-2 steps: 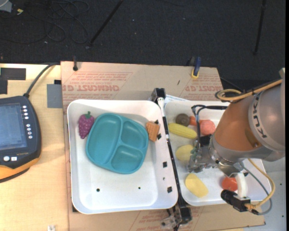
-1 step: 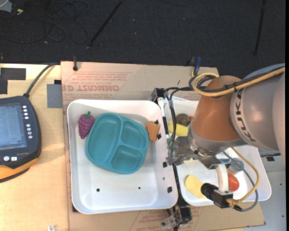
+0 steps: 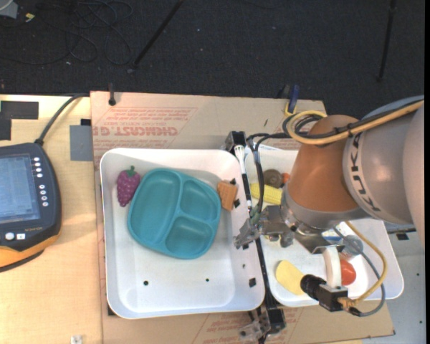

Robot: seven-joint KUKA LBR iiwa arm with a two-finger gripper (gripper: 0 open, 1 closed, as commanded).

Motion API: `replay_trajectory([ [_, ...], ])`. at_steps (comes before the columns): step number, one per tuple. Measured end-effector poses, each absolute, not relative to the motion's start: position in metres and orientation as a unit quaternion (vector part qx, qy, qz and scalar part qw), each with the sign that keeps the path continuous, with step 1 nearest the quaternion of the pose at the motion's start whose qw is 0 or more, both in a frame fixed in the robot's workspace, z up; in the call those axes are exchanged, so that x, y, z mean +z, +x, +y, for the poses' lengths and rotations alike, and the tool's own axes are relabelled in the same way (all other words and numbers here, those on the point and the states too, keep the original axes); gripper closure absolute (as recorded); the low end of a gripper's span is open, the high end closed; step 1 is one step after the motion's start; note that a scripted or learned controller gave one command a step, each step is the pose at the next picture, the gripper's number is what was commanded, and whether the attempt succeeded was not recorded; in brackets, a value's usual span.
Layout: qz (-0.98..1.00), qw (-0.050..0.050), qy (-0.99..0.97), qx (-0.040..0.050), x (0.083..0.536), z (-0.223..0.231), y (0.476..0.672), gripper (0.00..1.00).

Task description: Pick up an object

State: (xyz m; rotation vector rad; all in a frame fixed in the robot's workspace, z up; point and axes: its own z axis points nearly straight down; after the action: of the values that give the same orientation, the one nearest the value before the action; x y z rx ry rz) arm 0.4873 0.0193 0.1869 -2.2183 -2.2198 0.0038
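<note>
The end effector sits low over the wall between the two bins, its grip state impossible to tell. In the left bin lie a teal divided plate, purple grapes and an orange block; a yellow piece lies in the right bin

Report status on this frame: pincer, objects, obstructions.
Arm low over right bin, pincer hidden. Yellow piece loose there. Teal tray and grapes in left bin. Arm blocks view.
</note>
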Motion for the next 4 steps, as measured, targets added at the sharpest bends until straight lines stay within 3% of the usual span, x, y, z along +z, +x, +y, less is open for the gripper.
replay_trajectory([
  [1, -0.709, 0.002, -0.706, 0.0000, 0.163, -0.052, 0.488, 0.00],
  [2, -0.704, -0.007, -0.710, -0.0001, 0.258, -0.178, 0.512, 0.00],
  [3, -0.708, -0.011, -0.706, -0.0053, 0.127, -0.154, 0.488, 0.00],
  [4, -0.708, -0.022, -0.706, -0.0088, 0.123, -0.173, 0.509, 0.00],
])
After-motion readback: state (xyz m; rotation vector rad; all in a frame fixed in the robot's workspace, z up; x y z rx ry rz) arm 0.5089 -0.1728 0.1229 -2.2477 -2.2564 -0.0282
